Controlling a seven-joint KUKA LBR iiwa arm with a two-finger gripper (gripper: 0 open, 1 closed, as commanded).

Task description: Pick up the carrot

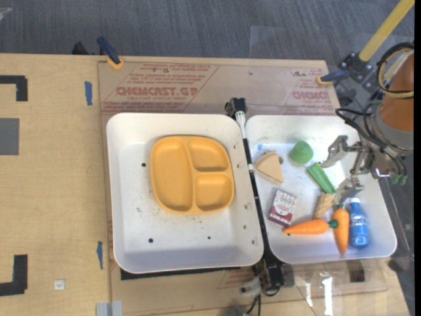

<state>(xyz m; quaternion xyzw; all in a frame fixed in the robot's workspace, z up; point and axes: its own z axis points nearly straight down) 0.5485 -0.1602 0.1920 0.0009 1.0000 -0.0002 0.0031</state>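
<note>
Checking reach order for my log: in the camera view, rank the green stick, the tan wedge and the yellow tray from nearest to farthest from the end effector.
1. Green stick, just left of the end effector.
2. Tan wedge, right bin's left side.
3. Yellow tray, left bin.

Can't really tell whether the gripper (347,166) is open or shut, too much metal clutter there. Arm (396,107) chopped off by the frame edge at 3 o'clock. Second carrot (341,229) partly tucked under the blue bottle (357,224) and the gripper linkage. Print on the small red-and-white packet (283,207) too tiny to read. Beige thing (323,205) at 12 o'clock of the lying carrot (307,228): no clue.
</note>
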